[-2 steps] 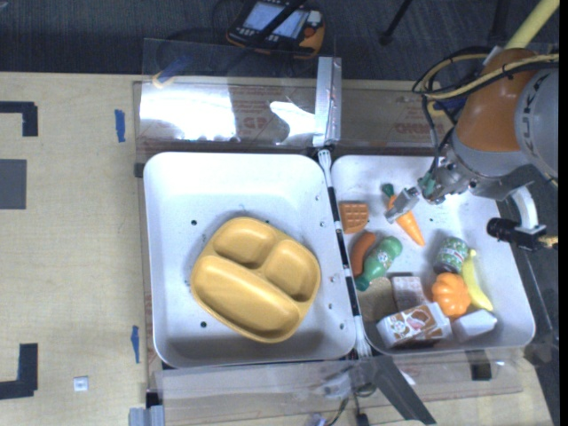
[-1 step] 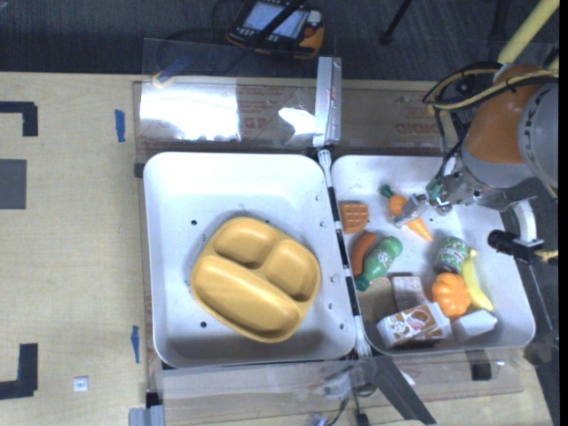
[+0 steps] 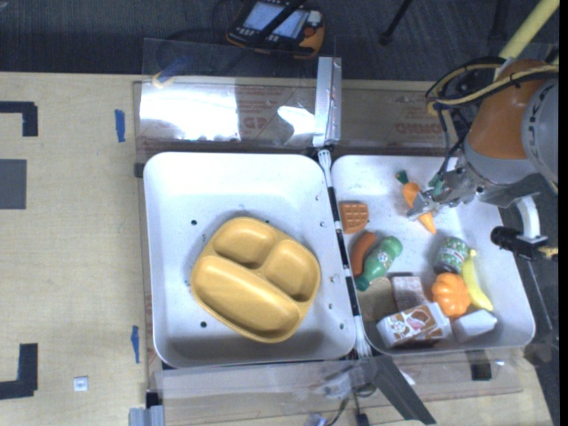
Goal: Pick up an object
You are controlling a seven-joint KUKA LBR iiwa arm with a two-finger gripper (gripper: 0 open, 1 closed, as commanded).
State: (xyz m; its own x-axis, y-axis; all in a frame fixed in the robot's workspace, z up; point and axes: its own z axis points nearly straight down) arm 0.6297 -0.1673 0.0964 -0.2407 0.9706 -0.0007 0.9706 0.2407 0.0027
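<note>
- Reaching in from the right, the gripper [image 3: 441,190] is hanging over the back part of the right bin [image 3: 510,331], its tip just beside a small orange carrot [image 3: 411,191] and a second orange scrap [image 3: 428,222]; whether the tool is released or clenched, I cannot tell, and nothing is visibly sitting in its grasp.
- Behind it, the arm [image 3: 506,136] is showing a rounded orange band and a grey metal body, with yellow and black cables looping above.
- Lying in the left bin [image 3: 169,185], a smooth yellow plastic tray [image 3: 256,276] with three rounded compartments is resting at a slant.
- Sitting in the right bin are small toy foods: a square brown waffle [image 3: 353,215] with a grid texture, a reddish-orange sausage shape [image 3: 362,248] touching a green bottle [image 3: 380,259], a green can [image 3: 452,255], a yellow banana [image 3: 474,282], a round orange fruit [image 3: 450,295], a dark brown block [image 3: 408,286], a printed carton [image 3: 414,324] lying on its side, and a white block [image 3: 477,324].
- Both bins are looking like shallow glossy white plastic with rounded corners, meeting side by side along a central seam.
- Beneath them, a pale wooden bench [image 3: 62,264] is carrying black corner marks and blue tape bits.
- Beyond the bench, dark carpet [image 3: 89,16] is holding a handheld controller [image 3: 273,25] with a lit screen.
</note>
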